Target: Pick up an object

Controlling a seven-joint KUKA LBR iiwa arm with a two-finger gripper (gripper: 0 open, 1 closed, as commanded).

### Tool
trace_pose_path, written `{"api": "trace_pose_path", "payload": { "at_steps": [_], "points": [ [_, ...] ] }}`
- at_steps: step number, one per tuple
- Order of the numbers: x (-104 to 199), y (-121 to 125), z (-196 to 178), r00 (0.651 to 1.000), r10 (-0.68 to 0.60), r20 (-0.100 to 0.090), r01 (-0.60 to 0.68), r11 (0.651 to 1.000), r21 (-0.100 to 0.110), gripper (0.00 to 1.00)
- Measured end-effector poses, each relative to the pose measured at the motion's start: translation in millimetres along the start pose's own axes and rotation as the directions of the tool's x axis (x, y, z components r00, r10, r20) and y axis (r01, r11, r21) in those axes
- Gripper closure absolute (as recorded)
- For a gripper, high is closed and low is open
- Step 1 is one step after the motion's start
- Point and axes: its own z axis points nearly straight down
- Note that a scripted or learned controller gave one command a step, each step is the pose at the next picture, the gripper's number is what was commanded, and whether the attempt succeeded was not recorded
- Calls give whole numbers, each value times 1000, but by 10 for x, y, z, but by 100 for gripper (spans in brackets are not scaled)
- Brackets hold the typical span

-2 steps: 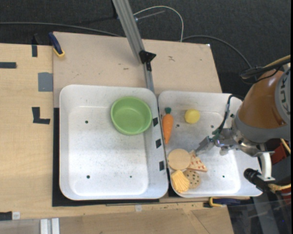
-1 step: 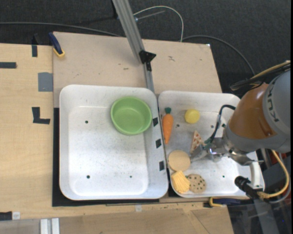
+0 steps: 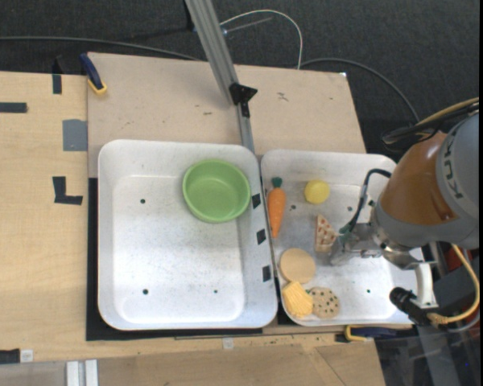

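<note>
While the gripper [image 3: 338,246] (jaw state unclear) hovers beside a wedge-shaped slice [image 3: 324,232], a round green bowl [image 3: 216,190] sits apart.

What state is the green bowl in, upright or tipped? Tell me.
Upright. The green bowl sits in the left bin with its round opening facing up toward the camera, and nothing is visible inside it.

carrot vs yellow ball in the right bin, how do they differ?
The carrot is orange, long and tapered with a green top; the yellow ball is round and plain. The carrot lies lengthwise along the bin's left wall; the ball sits further toward the middle, near the back. The carrot is clearly longer. Both rest loose in the right bin, apart from the pincer.
</note>
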Motion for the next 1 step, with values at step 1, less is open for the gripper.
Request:
{"api": "trace_pose_path", "payload": {
  "at_steps": [1],
  "points": [
    [-40,-30,-612,1000,-1,0,1,1000,-7,100]
  ]
}}
